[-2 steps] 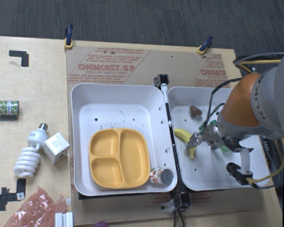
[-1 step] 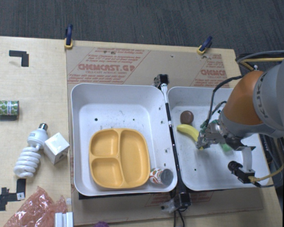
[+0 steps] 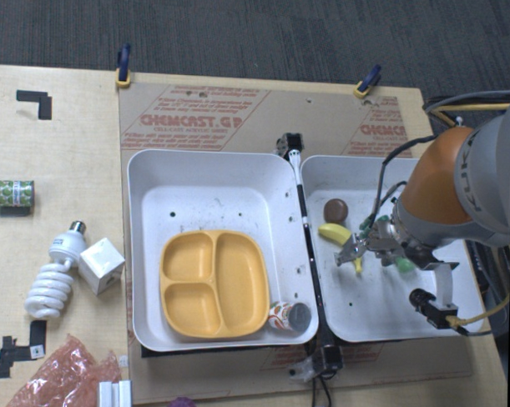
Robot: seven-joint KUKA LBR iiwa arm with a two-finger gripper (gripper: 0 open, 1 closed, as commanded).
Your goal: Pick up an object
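Two white bins point(image 3: 145, 236); one yellow divided plate point(image 3: 215, 282), one small can point(image 3: 288, 316), one brown ball point(image 3: 336, 210), one yellow, possibly banana-shaped, object point(image 3: 335, 234).

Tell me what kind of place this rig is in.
Likely a robotics lab bench: two white bins on a board held by blue clamps, with the gripper over test objects like a yellow banana.

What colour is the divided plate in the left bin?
The divided plate is yellow-orange, seen in the camera view.
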